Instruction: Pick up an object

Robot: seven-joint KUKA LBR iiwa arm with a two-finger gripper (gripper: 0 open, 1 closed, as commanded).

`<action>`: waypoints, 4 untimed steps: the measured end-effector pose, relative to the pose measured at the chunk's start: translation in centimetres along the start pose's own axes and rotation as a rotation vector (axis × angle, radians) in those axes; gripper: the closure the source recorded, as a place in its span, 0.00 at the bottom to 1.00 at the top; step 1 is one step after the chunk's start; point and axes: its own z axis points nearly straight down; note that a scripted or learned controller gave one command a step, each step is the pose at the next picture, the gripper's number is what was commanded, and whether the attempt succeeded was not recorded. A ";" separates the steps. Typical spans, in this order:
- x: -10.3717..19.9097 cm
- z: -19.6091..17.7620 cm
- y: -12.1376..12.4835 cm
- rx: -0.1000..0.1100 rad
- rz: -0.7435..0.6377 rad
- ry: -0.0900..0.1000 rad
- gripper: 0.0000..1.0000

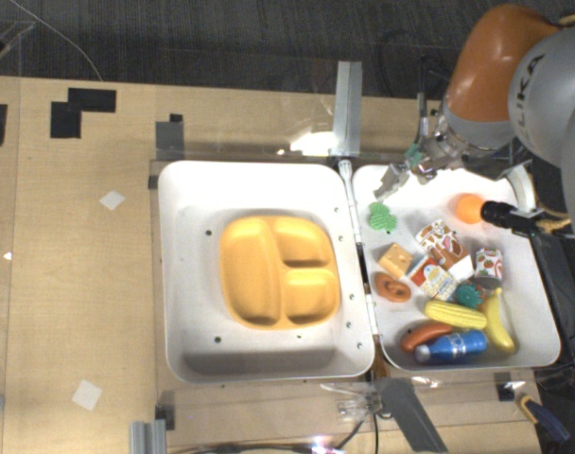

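On the wooden tabletop (70, 282), the left bin (188, 253) holds a yellow divided tray (276, 270). The right bin (543, 320) holds toy food; the hand (393, 178) hovers just above a green toy (381, 218), grip state unclear.

Yellow tray (273, 270), white bins (183, 253)

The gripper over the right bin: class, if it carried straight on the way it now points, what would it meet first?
Most likely the green toy. The gripper points down-left toward it in the right bin; depth is hard to judge from one slanted view.
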 end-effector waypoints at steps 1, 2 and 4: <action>-6.1 0.1 -1.3 0.006 0.026 0.000 0.00; -10.0 10.2 -2.5 0.005 0.541 -0.001 0.00; -4.9 10.1 -8.2 0.003 0.378 0.000 0.00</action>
